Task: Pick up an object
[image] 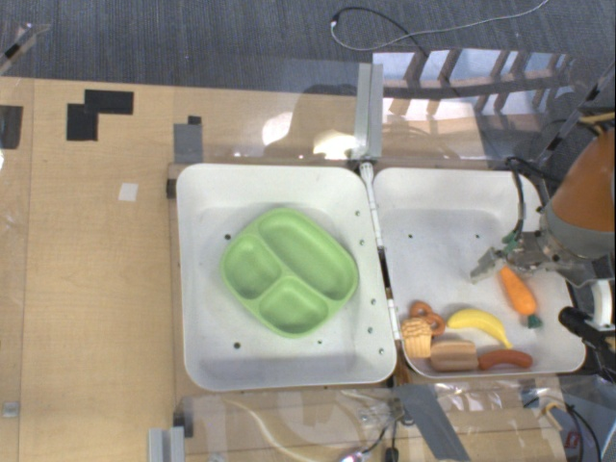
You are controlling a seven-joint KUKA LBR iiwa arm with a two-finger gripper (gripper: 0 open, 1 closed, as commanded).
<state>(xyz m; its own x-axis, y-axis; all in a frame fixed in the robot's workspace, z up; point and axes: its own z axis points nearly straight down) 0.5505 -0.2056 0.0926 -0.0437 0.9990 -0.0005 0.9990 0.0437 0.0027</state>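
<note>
Orange carrot [518, 292] just below the gripper [502, 254], right bin [433, 210].

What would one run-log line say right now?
arm: over right bin | gripper: beside toy carrot, not holding | banana, hot dog: untouched | green tray: left bin

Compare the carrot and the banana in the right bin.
The carrot is orange with a small green end; the banana is yellow. The carrot is straight and tapered, while the banana is curved. The carrot lies close to the hand, higher in the view; the banana lies lower, just above the sausage and the bun. Both are toy foods in the right bin.
</note>
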